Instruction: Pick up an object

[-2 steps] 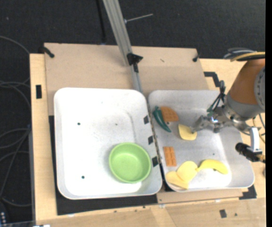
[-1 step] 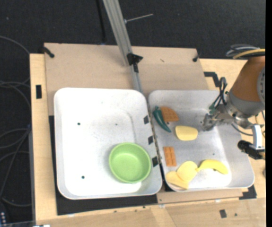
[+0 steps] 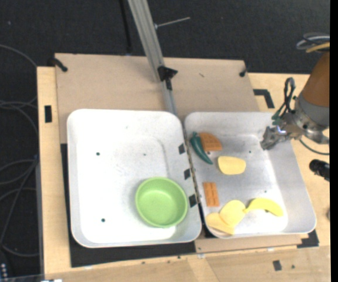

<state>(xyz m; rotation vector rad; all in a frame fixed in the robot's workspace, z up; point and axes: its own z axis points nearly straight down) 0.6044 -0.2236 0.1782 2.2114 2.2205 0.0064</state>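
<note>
The right bin (image 3: 286, 175) holds several small items. An orange block (image 3: 211, 142) with a dark green curved piece (image 3: 201, 148) beside it lies at the bin's upper left. A pale yellow lump (image 3: 231, 165) sits near the middle. A small orange rectangle (image 3: 211, 194) lies by the left wall. Two yellow pieces (image 3: 227, 216) and a yellow banana-like piece (image 3: 265, 206) rest along the front. My gripper (image 3: 270, 138) hangs over the bin's upper right corner, apart from all of these, with nothing seen in it.
The left bin (image 3: 98, 157) contains a green bowl (image 3: 161, 201) at its front right. A grey metal pole (image 3: 148, 34) slants up from between the bins. The arm (image 3: 315, 98) enters from the right edge.
</note>
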